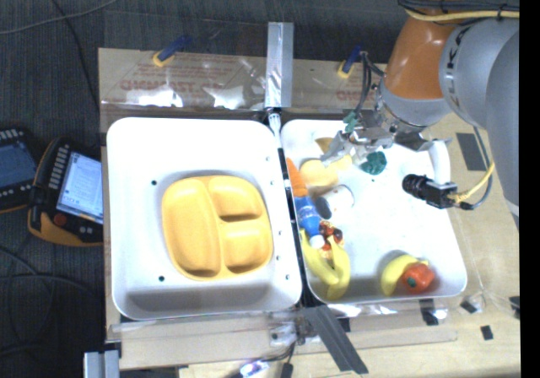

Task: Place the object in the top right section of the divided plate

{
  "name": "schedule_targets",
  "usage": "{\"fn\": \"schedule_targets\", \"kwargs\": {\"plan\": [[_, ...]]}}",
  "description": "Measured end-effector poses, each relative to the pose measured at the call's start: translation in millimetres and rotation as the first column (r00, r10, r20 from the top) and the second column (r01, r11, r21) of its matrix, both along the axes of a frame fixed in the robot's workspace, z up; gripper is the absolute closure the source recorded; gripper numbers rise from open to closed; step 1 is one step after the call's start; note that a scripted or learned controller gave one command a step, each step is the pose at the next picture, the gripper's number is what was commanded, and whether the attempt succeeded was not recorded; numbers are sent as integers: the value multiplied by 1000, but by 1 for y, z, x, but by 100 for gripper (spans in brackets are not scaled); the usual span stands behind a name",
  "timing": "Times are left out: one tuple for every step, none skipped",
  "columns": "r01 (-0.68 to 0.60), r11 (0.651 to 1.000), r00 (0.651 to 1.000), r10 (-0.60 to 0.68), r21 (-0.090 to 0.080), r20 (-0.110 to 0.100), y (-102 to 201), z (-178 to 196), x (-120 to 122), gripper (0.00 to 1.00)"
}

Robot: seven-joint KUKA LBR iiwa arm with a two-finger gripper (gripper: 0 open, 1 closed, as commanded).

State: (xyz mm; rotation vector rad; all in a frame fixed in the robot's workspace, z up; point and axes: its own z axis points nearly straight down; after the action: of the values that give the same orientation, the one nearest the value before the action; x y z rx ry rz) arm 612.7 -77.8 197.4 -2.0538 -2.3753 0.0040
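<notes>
A yellow divided plate [192, 231] lies in the left bin [135, 157], with one large section on the left and two smaller sections on the right. Nothing lies in its top right section [236, 197]. My gripper [363, 142] hangs over the back of the right bin [439, 237], below the arm's orange band. A small teal object [375, 164] sits just under it and a pale cream rounded object [314, 172] lies to its left. Whether either one is held cannot be made out.
The right bin also holds an orange piece [293, 175] by the divider, a white cup [339, 197], a blue bottle [309, 218], a banana [329, 271] and a yellow and red fruit [408, 275]. A black cable fitting [424, 188] hangs beside the arm.
</notes>
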Motion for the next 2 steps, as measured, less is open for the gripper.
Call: {"fn": "schedule_targets", "kwargs": {"plan": [[-230,973,973,230,2,0,-15,-15,-76,100],[-269,963,963,269,2,0,3,13,-129,100]]}}
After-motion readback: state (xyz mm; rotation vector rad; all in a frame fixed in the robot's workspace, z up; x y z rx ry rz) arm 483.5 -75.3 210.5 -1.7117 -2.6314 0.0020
